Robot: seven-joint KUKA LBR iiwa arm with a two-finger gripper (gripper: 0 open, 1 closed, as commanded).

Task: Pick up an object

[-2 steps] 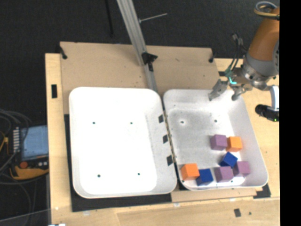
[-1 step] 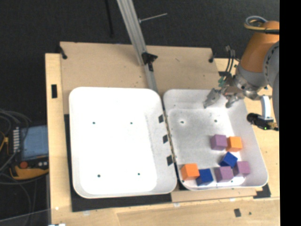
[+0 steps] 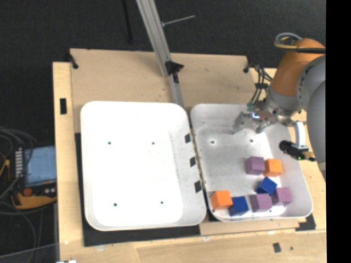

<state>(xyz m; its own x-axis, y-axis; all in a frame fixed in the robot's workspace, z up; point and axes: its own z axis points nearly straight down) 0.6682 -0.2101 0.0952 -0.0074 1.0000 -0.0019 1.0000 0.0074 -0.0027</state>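
Several small blocks lie in the near half of the right bin [image 3: 219, 147]: a purple block [image 3: 255, 165] beside an orange block [image 3: 274, 166], a blue block [image 3: 267, 186], two more purple blocks [image 3: 283, 195] [image 3: 261, 202], another blue block [image 3: 239, 206] and an orange block [image 3: 222, 199] at the front left corner. My gripper [image 3: 250, 124] hangs over the far part of this bin, well behind the blocks. Its two fingers are spread open with nothing between them.
The left bin [image 3: 134, 163] lies beside the right one, with black clips along the shared edge. A slanted metal post [image 3: 159, 43] rises behind the bins. A blue device with cables [image 3: 35, 171] sits off the bench at the left.
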